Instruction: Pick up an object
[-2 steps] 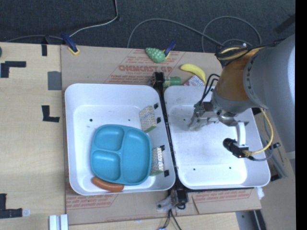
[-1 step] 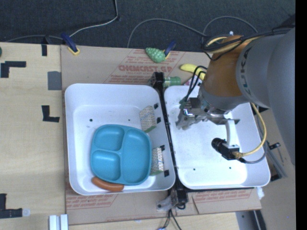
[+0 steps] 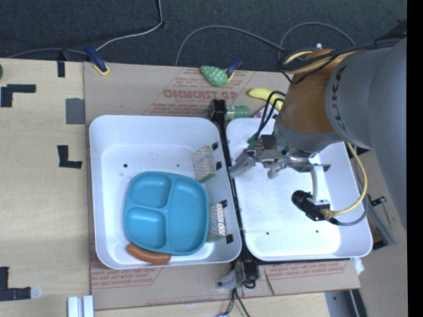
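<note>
A blue divided plate point(image 3: 165, 211) lies in the left bin point(image 3: 109, 177). An orange sausage point(image 3: 149, 254) rests against the plate's near edge. Two small patterned packets sit by the divider, one at the plate's far right point(image 3: 203, 158) and one at its near right point(image 3: 217, 220). My gripper point(image 3: 256, 167) hangs over the left part of the right bin point(image 3: 291, 243), close to the divider. It is open, its fingers are spread, and nothing is between them. The arm's grey and orange body hides the far part of the right bin.
Outside the bins on the cardboard at the back lie a green knobbly toy point(image 3: 213, 74), a yellow object point(image 3: 264, 94) and a small green item point(image 3: 238, 111). A black clamp point(image 3: 218, 107) sits at the top of the divider. Cables run behind the bench.
</note>
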Controlling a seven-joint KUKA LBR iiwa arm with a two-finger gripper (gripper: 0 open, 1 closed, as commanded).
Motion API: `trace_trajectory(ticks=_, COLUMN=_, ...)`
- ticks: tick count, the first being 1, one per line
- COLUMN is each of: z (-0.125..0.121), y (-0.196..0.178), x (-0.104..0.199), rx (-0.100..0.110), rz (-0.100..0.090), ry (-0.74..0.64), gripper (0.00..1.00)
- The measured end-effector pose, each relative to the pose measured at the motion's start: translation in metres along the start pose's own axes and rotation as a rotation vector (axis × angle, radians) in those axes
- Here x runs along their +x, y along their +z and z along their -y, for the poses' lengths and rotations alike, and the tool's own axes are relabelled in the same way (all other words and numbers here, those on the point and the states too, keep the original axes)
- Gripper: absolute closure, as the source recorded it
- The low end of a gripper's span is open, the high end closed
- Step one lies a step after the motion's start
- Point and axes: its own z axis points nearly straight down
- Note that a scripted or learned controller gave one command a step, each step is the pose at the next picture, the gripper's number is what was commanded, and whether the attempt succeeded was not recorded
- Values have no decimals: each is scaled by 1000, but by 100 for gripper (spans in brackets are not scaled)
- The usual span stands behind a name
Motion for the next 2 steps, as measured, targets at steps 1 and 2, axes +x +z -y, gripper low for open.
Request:
trace_trajectory(ticks=1, z=-81, y=56, x=-76, rx=1, rz=2, ry=3, gripper=0)
trace_trajectory(ticks=2, z=-96, y=98, x=-77, rx=-3, rz=3, ry=0, gripper=0)
